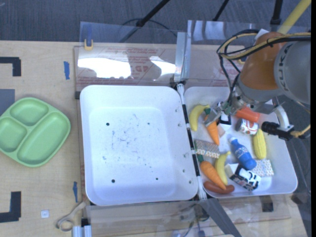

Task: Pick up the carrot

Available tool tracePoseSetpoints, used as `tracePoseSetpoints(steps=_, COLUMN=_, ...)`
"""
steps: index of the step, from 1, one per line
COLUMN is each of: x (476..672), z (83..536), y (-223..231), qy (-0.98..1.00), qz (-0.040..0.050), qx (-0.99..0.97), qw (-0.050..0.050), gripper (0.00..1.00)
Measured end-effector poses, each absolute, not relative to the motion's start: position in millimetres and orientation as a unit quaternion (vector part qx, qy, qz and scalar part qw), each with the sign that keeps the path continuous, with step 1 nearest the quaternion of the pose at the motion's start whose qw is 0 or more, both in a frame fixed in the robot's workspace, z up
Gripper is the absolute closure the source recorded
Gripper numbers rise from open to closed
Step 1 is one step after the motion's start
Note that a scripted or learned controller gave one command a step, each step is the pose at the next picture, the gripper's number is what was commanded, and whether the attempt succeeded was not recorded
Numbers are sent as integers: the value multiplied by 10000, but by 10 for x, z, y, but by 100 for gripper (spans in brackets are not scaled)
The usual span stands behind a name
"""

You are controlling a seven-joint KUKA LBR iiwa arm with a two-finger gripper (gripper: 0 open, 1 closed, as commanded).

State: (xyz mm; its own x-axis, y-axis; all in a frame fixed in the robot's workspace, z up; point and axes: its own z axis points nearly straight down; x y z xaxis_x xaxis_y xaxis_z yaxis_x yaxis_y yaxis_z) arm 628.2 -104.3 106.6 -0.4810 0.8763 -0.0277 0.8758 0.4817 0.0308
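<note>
My claw [223, 111] is lowered into the back part of the right shallow white plastic bin [289, 174], below my grey arm with its orange band [260, 70]. Whether it is open or closed cannot be determined from this angle.

Nearest carrot: a short orange tapered carrot [213, 132] lies just in front of the claw and slightly to its left, narrow end pointing forward. It is not between any part of the claw that can be made out.

Second carrot: a larger orange carrot [209, 170] lies well forward of the claw, near the divider between the bins, just behind a red sausage-shaped piece [218, 187].

Other items relative to the claw:
- Left: a yellow curved banana [196, 115].
- Right: an orange-red cylindrical piece [248, 115] and a white and red cup-like item [248, 127].
- Forward right: a blue plastic bottle with a white cap [242, 152] and a yellow corn cob [259, 143].
- Forward: a second yellow banana [221, 166].

Far left of the claw: the left shallow white plastic bin [98, 132], and beyond it a green divided plate [32, 131] on the wooden bench [39, 191].
</note>
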Motion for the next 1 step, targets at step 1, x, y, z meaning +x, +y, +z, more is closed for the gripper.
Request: tracePoseSetpoints(steps=1, x=5651, z=1822, y=-374, qy=8909, qz=0, qx=4543, qw=-6, gripper=0)
